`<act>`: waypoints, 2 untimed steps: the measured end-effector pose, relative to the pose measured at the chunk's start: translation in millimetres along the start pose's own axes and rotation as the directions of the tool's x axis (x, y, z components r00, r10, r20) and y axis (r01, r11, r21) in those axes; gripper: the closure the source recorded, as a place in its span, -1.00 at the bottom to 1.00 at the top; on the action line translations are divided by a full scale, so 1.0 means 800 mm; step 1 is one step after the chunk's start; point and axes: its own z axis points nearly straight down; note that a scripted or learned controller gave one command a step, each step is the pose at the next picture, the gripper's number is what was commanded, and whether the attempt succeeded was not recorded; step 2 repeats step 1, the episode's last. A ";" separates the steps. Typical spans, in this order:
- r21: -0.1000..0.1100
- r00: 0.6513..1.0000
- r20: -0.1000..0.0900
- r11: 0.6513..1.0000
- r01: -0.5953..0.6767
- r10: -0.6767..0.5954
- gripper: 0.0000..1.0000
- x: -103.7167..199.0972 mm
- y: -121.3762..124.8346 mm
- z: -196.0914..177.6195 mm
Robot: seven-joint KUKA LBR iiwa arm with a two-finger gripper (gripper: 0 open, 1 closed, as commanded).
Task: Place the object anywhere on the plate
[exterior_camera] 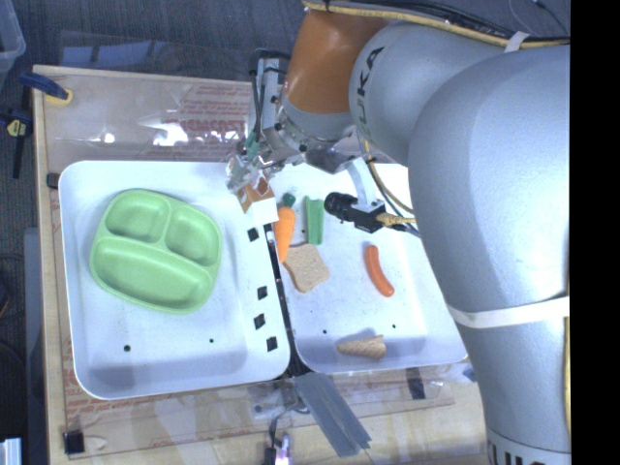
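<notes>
A green divided plate (155,250) lies in the left bin (87,356). My gripper (250,184) hangs over the far end of the divider between the two bins, just right of the plate's far corner. A small brown piece (257,199) sits between its fingertips, and the fingers are shut on it. The piece hangs above the bin floor, apart from the plate.
The right bin (426,342) holds an orange carrot (284,229), a green stick (313,219), a bread slice (306,269), a red sausage (380,271) and a tan pastry (361,347). The big grey arm covers the right side.
</notes>
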 end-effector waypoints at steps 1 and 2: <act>0.000 1.000 0.001 1.000 0.000 0.000 -1.00 -0.001 0.000 0.000; 0.000 1.000 0.001 1.000 0.000 0.000 -1.00 -0.001 0.000 0.000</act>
